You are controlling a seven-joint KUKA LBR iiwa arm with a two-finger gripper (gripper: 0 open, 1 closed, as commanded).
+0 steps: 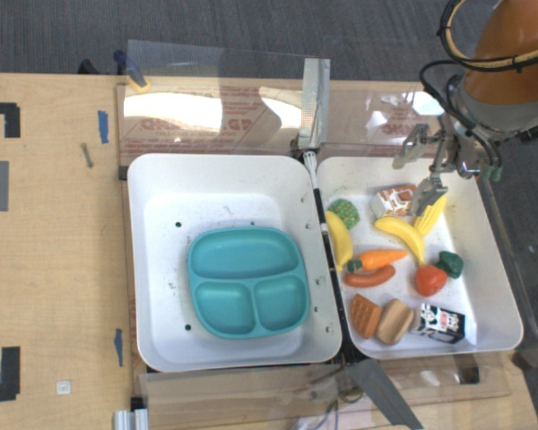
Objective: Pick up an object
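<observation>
The gripper (pixel 428 189) hangs over the far part of the right bin (pixel 498 267), its metal fingers pointing down beside the upper tip of a yellow corn cob (pixel 429 213); the fingers look set narrowly, with nothing visibly between them, though the view is too small to be sure how far apart they stand. Just to its left lies a small orange-and-white packet (pixel 395 201). Below the gripper, toward the near rim, a banana (pixel 400 233) curves against the lower end of the corn cob. Farther left sits a green broccoli piece (pixel 344 211) above a second banana (pixel 340 240) lying along the bin's left wall. Nearer the camera lie a carrot (pixel 380 259) and a red sausage (pixel 368 277), touching. Below and slightly right of the gripper is a red strawberry with a green top (pixel 432 277). At the near rim rest a bread roll (pixel 394 321), a brown waffle-like piece (pixel 365 315) and a black-and-white carton (pixel 442 322). Well to the left, the left bin (pixel 152 240) holds a teal divided plate (pixel 248 281).
</observation>
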